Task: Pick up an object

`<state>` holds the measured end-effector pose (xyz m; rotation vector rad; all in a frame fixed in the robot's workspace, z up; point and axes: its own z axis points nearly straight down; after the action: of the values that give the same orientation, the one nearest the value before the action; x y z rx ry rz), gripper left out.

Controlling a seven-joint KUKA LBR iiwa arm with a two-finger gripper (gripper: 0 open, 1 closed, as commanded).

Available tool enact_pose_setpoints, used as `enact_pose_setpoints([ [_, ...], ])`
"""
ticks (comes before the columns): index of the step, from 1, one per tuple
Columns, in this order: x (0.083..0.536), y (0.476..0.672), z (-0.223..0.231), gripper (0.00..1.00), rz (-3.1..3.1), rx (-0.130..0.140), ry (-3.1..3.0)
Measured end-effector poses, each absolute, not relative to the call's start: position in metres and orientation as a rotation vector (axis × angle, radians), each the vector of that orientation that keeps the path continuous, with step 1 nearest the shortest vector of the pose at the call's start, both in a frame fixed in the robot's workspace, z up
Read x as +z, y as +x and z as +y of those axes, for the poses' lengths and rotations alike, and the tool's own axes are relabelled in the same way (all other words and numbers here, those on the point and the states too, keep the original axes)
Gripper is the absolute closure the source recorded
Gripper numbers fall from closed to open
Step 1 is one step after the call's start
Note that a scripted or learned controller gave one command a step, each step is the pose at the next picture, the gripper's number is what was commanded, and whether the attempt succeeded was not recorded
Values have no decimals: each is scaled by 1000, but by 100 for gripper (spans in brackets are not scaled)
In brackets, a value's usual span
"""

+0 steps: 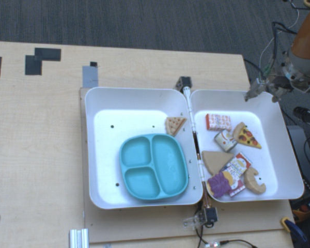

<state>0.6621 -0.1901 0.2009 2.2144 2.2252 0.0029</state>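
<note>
My gripper point(263, 93) hangs over the far rim of the right bin point(287, 138), open, with nothing between its fingers. Below it in that bin lie a red and white packet point(218, 121), a toy pizza slice point(246, 136), a small grey and white can point(226, 141), a tan wedge point(214, 161), a colourful packet point(237, 168), a purple toy point(219, 184) and a tan bitten cookie point(255, 182). The gripper touches none of them.
The left bin point(101, 138) holds a blue divided plate point(154, 165) and a waffle piece point(174, 124) by the middle wall. A divider point(192, 133) runs between the bins. Cables point(271, 40) hang near the arm at the right. Bare bench lies to the left.
</note>
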Motion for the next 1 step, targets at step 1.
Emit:
enact_pose_setpoints([
  [1,98,643,-141,0,2219,11,2211],
])
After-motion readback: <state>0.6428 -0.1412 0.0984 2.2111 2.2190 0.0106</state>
